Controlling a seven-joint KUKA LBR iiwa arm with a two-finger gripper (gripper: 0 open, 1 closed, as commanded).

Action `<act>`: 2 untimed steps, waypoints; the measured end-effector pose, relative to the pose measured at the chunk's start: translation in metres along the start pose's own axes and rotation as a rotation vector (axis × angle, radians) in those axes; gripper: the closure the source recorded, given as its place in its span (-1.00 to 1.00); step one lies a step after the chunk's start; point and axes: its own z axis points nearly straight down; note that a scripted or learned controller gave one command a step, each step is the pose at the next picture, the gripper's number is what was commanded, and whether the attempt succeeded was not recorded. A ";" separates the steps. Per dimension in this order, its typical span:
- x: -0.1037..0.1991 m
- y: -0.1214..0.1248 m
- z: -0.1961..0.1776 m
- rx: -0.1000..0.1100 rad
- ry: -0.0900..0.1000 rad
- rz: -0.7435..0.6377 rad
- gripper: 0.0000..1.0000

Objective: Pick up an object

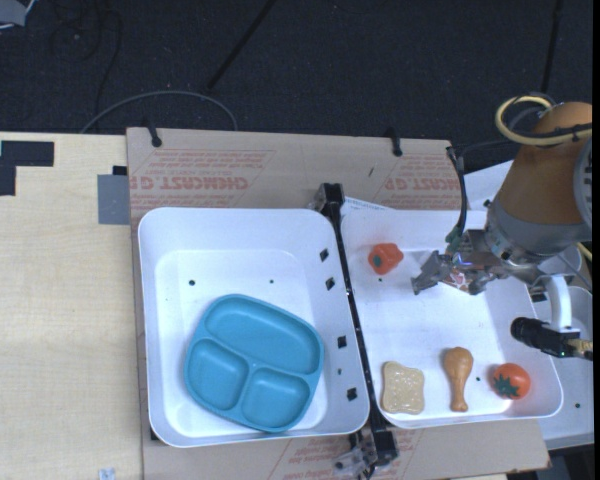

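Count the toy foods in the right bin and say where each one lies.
4. A red tomato near the divider at the top, a bread slice and drumstick along the bottom, another tomato bottom right. The arm may hide more.

Bright, even overhead light; soft shadows; slight blur.

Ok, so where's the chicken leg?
The chicken leg lies in the right bin, near its front edge, between the slice of toast and a tomato.
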 end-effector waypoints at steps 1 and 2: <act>0.000 0.003 -0.008 -0.013 -0.002 -0.002 -1.00; 0.000 0.001 0.057 -0.008 -0.001 -0.002 -1.00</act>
